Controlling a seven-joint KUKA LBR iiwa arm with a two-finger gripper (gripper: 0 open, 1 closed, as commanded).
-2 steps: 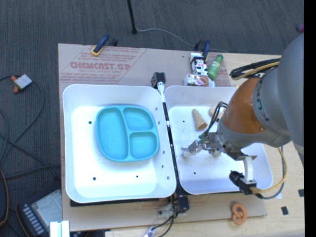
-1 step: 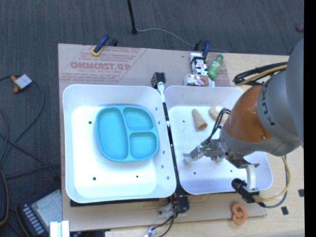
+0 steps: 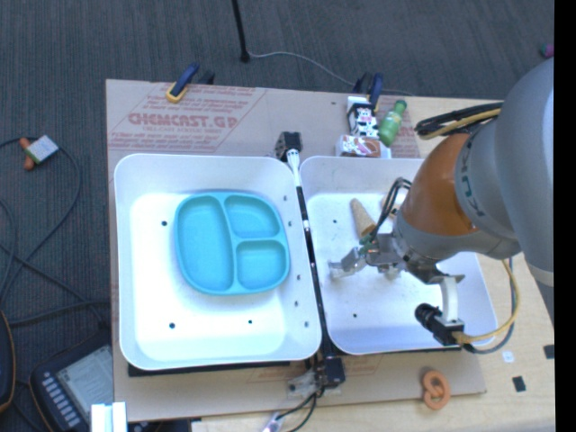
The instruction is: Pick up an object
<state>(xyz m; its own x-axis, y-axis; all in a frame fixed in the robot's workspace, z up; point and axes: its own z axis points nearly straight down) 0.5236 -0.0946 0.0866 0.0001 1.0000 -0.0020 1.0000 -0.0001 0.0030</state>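
- The arm (image 3: 468, 187) is reaching in from the right, its grey bulk and orange band covering much of the right bin (image 3: 335, 318).
- The gripper (image 3: 349, 264) is hanging low over the right bin's floor, pointing toward the wall between the two bins.
- Its metal fingers (image 3: 342, 265) are sitting close above the white floor, and I cannot tell whether the jaws are spread or pressed together; nothing is showing between them.
- A tan cone (image 3: 362, 214) is lying on the right bin's floor, just up from the gripper and apart from the fingers, its far end passing under the wrist.
- A blue tray (image 3: 232, 243) with three compartments is lying flat in the left bin (image 3: 135, 331), well apart from the gripper.
- The two bins are sitting side by side on a cardboard sheet (image 3: 198, 120) with red printing, which is covering the bench.
- A small carton (image 3: 363, 133) and a green bottle (image 3: 391, 122) are lying on the cardboard just beyond the right bin's far rim.
- A blue clamp (image 3: 184, 81) is gripping the cardboard's far edge on the left, and another clamp (image 3: 374, 86) is gripping it near the carton.
- An orange ring (image 3: 436, 388) is lying on the cardboard near the right bin's front corner.
- A black cable end (image 3: 436, 321) is hanging beside the wrist over the right bin's front wall.
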